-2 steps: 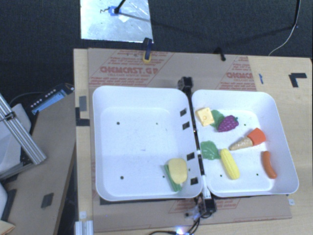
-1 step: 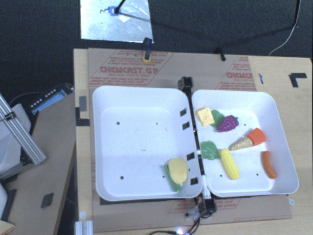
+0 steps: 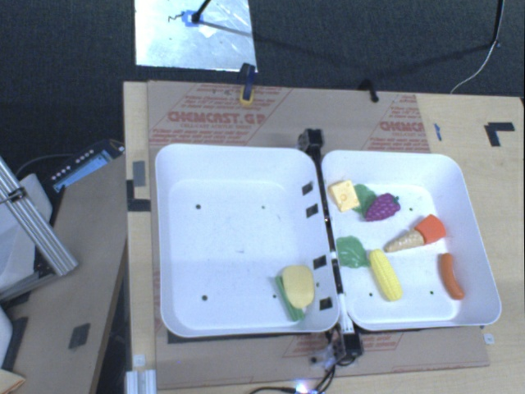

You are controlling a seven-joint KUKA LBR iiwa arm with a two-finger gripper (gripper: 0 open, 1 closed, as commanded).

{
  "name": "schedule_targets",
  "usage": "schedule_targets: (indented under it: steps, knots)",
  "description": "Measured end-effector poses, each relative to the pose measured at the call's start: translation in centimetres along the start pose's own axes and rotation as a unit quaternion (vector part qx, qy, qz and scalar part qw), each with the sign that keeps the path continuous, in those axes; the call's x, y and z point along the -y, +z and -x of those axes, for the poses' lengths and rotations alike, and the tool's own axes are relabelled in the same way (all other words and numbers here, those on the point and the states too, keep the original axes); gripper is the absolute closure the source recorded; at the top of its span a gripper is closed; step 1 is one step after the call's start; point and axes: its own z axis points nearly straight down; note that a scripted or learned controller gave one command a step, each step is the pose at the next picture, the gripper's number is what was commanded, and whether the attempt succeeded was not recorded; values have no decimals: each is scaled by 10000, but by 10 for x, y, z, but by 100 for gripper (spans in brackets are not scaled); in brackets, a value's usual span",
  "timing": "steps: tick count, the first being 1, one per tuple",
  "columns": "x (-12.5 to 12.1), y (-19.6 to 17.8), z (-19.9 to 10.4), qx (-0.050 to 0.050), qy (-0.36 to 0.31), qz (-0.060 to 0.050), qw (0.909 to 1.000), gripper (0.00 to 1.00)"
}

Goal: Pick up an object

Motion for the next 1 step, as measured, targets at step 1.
schedule_targets:
  steps: [1]
  knots:
    - [0,0,0,1,0,-1,10000,100]
